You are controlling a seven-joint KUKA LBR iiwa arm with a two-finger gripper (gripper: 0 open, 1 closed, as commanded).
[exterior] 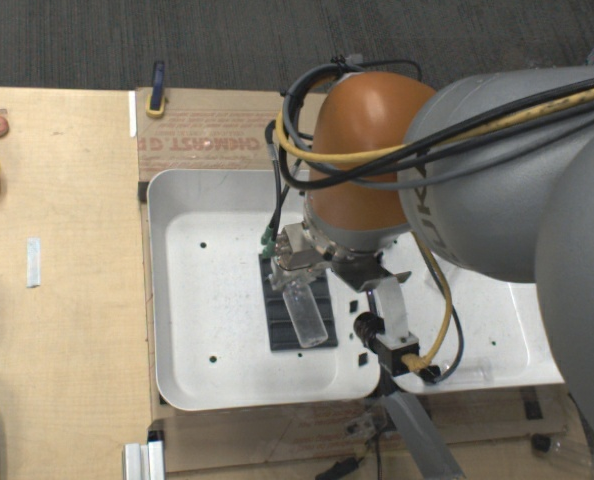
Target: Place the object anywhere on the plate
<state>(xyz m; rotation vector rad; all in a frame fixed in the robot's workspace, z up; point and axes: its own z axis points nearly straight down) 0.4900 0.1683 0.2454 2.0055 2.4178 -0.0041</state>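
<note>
The claw [302, 303] hangs low over the white bin [192, 298], poised for placing; whether it grips anything, I cannot tell.

Glossy orange dome [362, 153] above the wrist, smooth like moulded plastic; matt grey arm casing [517, 168]; clear, glassy-looking gripper [305, 313] fingers; smooth white bin [192, 298], plastic by the look; pale, matt wood-grained bench [67, 298]; brown printed cardboard [212, 133]; dark, rough carpet-like floor [177, 18]
</note>
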